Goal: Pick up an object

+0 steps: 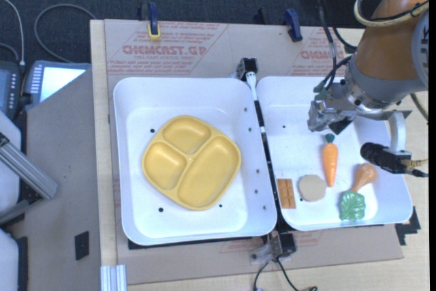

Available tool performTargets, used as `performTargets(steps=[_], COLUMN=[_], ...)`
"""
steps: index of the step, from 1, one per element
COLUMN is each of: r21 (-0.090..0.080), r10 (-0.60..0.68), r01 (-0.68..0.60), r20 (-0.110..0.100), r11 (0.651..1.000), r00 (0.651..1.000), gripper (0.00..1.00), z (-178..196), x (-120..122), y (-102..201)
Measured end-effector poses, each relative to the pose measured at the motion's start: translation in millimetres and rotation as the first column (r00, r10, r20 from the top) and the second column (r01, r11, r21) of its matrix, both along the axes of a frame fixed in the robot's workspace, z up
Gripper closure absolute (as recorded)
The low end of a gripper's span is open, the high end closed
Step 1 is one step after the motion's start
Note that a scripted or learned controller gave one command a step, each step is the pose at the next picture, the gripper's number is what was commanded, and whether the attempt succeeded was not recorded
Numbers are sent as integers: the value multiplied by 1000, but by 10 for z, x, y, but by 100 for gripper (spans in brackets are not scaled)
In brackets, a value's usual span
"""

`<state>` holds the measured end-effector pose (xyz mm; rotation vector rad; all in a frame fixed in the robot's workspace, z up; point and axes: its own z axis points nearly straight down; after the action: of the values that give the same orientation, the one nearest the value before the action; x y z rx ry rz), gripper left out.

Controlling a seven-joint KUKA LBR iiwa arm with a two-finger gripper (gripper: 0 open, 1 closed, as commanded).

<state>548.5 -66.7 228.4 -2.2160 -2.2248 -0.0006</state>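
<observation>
Nearest the lower edge of the frame, a black cable fitting sat on the brown board under the seam between the two bins. Just above it in the right bin [402, 211], a shallow tray of smooth white plastic with rounded corners, the toy foods lay in a loose cluster at lower right. A green leafy piece [352, 206] with a crinkled, lobed surface lay closest to the bin's lower rim. To its left lay a flat, round tan disc [312, 188], matte like a biscuit, and left again a small rectangular brown wafer [287, 193] with ridged lines, just beside the bin's left wall. Above the green piece an orange-tan, pear-shaped piece [364, 176] lay tilted. A slim, tapered orange carrot [330, 161] with a small green top pointed down the frame, well clear of the walls.

Directly above the carrot's green top hovered the gripper [327, 118], a grey metal block on the arm's glossy orange and grey wrist; whether its fingers stood apart or together could not be told, and nothing was seen between them.

In the middle left, the left bin [129, 146] held a smooth, yellow, rounded-square plate [192, 161] moulded into three compartments. Farther up, blue clamps [153, 16] gripped the printed cardboard backing at the bench's top edge.
</observation>
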Motion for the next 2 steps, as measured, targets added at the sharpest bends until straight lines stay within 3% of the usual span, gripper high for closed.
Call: performTargets(steps=[2], r21=[-1], r10=[-1], r01=[1], r20=[-2], r11=[1000], r00=[1000], gripper=[100], z=[-134], x=[-79], y=[1083])
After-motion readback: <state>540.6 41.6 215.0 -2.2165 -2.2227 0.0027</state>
